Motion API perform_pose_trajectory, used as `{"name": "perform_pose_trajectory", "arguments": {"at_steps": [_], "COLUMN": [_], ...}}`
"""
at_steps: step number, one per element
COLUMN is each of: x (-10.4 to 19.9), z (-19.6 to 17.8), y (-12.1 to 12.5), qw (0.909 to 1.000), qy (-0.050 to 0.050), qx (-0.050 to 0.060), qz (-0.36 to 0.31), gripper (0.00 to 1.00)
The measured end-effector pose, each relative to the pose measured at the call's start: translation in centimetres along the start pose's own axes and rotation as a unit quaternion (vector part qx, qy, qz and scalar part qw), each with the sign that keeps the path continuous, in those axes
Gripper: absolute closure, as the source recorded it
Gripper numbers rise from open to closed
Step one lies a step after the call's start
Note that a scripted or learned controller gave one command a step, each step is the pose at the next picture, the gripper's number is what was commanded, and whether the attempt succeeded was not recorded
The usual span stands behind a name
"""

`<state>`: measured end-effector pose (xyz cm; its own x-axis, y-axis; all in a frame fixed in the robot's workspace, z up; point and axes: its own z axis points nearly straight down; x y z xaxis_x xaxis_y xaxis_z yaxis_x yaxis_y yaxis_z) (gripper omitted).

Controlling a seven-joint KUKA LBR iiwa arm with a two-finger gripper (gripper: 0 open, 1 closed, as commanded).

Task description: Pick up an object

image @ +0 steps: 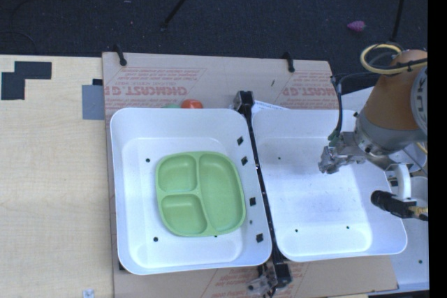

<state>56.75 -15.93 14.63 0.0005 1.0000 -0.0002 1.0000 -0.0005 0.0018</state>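
A green divided plate (200,193) lies flat in the middle of the left bin (133,150), which touches the right bin (328,234) along its right rim. Over the right bin's upper right part hangs the end effector (334,159), well apart from the plate; whether it is apart or together cannot be told.

You see the arm (398,105) only in part: the right edge of the view cuts off its upper section. The gripper (334,157) appears small and blurred over the right bin (314,248), so you cannot tell how its fingers stand. Behind the left bin (133,248), the rim hides all but the top of an orange-red object (191,105); you cannot identify it.
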Motion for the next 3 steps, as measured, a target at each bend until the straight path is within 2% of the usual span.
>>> {"name": "perform_pose_trajectory", "arguments": {"at_steps": [2, 3], "x": [-1.0, 4.3], "z": [-10.4, -9.0], "y": [-0.4, -0.7], "qw": [1.0000, 1.0000], "qy": [0.000, 0.002], "qx": [-0.001, 0.003], "qz": [-0.001, -0.002], "gripper": [1.00, 1.00]}}
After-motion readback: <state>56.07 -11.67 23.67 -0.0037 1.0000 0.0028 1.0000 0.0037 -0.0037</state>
